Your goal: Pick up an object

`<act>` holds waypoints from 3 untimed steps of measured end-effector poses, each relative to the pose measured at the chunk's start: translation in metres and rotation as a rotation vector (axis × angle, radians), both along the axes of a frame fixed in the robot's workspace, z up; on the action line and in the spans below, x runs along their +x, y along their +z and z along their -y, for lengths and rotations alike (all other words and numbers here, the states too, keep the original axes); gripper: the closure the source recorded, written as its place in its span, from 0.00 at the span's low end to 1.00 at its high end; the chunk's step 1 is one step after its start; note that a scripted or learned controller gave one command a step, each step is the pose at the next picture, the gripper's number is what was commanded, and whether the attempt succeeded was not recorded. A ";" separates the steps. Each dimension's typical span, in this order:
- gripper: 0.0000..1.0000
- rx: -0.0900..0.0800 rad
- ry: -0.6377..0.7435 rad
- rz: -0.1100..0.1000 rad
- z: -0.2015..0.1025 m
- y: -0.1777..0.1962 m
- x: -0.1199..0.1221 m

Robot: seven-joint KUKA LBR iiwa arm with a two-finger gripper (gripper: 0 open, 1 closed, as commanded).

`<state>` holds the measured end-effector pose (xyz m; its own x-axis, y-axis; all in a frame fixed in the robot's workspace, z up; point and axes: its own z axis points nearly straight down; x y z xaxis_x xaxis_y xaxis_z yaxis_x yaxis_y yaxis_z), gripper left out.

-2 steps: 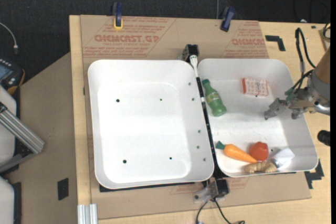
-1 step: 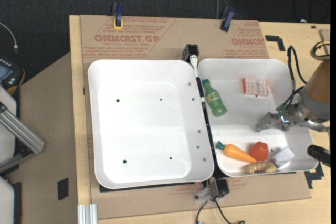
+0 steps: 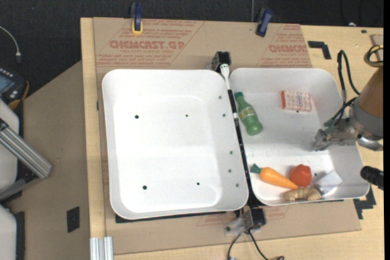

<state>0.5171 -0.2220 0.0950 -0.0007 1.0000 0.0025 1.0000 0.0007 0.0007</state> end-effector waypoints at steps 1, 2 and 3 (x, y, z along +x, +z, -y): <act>1.00 -0.004 0.007 0.012 -0.052 0.091 0.040; 0.00 -0.003 0.000 0.000 -0.048 0.085 0.036; 0.00 0.000 -0.008 -0.014 -0.012 -0.007 -0.032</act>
<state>0.4848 -0.2101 0.0882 0.0068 1.0000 0.0021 0.9999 -0.0068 -0.0129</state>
